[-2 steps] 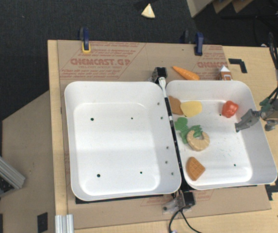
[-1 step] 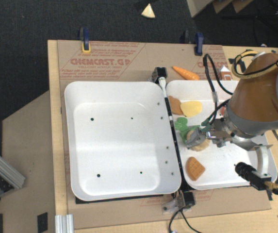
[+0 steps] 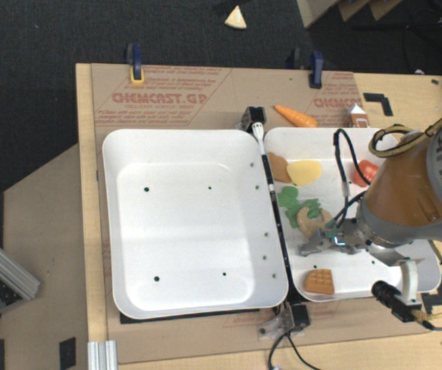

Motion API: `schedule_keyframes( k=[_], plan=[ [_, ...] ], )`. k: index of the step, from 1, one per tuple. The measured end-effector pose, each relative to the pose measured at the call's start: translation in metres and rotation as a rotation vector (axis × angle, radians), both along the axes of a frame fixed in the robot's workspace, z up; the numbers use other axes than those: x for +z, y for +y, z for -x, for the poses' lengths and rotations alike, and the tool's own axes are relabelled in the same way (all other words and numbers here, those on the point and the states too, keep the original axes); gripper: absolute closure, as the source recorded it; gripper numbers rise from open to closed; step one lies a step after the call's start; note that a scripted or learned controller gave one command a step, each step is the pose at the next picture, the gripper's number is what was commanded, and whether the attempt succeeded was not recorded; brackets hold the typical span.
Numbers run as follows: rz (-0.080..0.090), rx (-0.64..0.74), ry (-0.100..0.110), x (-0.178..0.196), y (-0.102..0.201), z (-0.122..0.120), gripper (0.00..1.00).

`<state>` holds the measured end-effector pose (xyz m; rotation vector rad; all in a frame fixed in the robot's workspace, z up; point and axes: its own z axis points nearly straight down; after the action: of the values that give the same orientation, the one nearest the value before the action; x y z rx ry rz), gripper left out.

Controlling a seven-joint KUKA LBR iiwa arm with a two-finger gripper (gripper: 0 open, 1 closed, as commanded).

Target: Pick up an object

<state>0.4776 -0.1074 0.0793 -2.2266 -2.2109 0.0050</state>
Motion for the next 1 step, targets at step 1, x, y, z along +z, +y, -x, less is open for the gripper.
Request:
schedule_keyframes(
  k=[1],
  plan=[
    [0.001, 0.005, -0.007, 0.0155, 0.0031, -0.0015, 1.0]
  ],
)
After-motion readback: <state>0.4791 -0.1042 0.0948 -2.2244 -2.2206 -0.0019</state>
